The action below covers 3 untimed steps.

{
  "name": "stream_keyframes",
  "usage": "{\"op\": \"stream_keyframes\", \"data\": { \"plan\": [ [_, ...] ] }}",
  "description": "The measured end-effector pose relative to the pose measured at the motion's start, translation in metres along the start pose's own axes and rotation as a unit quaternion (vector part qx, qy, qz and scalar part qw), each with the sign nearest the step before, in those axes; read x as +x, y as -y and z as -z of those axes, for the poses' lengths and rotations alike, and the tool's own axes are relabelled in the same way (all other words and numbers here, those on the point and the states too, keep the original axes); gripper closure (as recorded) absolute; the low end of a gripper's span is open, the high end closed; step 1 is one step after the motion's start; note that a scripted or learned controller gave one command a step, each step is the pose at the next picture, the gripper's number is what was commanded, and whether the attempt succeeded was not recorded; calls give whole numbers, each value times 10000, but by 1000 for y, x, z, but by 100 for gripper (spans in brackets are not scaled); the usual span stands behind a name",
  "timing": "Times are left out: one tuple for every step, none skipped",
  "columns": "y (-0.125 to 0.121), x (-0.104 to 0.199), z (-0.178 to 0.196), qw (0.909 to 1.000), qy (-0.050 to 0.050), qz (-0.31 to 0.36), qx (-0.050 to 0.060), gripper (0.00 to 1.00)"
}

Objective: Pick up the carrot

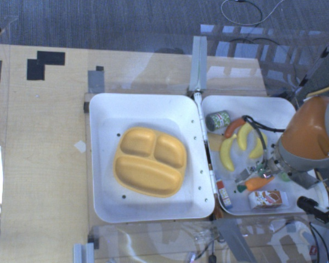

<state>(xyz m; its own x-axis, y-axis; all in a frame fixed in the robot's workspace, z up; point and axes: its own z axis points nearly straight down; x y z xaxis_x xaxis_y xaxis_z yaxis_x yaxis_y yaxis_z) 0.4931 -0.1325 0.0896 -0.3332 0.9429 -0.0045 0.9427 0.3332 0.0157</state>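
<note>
The carrot is small and orange with a green top pointing left. It lies flat on the floor of the right bin, near the bin's front. My gripper hangs from the orange-banded wrist directly over the carrot's far side, very close to it or touching it. The carrot still looks to be resting on the bin floor. The wrist hides the gripper's upper part.
Around the carrot in the right bin are two bananas, a red pepper, a small can, a juice carton at the front and a thin tube by the left wall. A yellow divided plate sits in the left bin.
</note>
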Motion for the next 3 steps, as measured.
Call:
{"op": "stream_keyframes", "data": {
  "plan": [
    [-3, -1, 10, 10000, 10, 4, -24, 100],
    [-26, 52, 118, 9958, -7, -911, 64, 100],
    [-26, 52, 118, 9959, -8, -907, 66, 0]
  ]
}}
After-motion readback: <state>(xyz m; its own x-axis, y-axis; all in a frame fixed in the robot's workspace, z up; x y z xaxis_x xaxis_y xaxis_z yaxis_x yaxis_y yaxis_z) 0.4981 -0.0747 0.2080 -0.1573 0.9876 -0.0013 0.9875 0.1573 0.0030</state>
